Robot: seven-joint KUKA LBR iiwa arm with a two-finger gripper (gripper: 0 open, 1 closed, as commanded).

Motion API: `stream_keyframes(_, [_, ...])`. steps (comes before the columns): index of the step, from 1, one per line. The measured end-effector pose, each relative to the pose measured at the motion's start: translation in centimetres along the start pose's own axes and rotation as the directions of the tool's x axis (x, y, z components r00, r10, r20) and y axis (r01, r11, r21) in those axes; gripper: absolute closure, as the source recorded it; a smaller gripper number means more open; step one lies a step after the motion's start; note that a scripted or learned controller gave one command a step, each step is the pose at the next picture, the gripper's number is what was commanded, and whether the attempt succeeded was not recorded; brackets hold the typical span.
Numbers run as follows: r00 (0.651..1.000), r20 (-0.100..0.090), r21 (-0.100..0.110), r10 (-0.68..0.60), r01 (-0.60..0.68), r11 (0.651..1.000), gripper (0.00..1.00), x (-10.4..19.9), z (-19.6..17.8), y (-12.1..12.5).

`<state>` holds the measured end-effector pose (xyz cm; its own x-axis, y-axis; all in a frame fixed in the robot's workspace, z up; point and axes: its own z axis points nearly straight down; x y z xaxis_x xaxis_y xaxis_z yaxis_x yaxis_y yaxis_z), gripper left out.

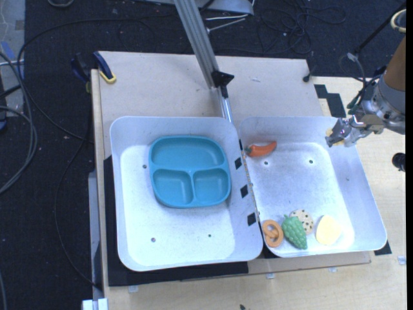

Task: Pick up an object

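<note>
My gripper (pixel 338 136) hangs over the right rim of the right bin (pixel 352 166), near its far corner, and nothing shows between its fingers. An orange-red toy pepper (pixel 261 148) lies at the far left of that bin. Along the bin's near edge sit an orange pretzel-like ring (pixel 273 232), a green bumpy toy (pixel 295 232), a round cracker (pixel 302 219) and a yellow piece (pixel 328 230). All of these lie well away from the gripper.
The left bin (pixel 129 231) bears a blue divided plate (pixel 190 171). A slanted metal pole (pixel 197 34) rises from the bench's far side, ending at a black clamp (pixel 221 79). Cables lie on the dark floor beyond the bench.
</note>
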<state>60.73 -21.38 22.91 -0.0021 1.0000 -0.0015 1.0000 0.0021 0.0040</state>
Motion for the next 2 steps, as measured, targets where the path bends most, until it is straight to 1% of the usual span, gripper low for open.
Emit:
stream_keyframes(1, [1.000,-0.003,0.005,-0.005,0.005,1.000,1.00,5.5,1.0,-0.1])
stream_keyframes(2, [1.000,-0.004,0.004,-0.005,0.005,1.000,1.00,11.0,-0.1,-0.5])
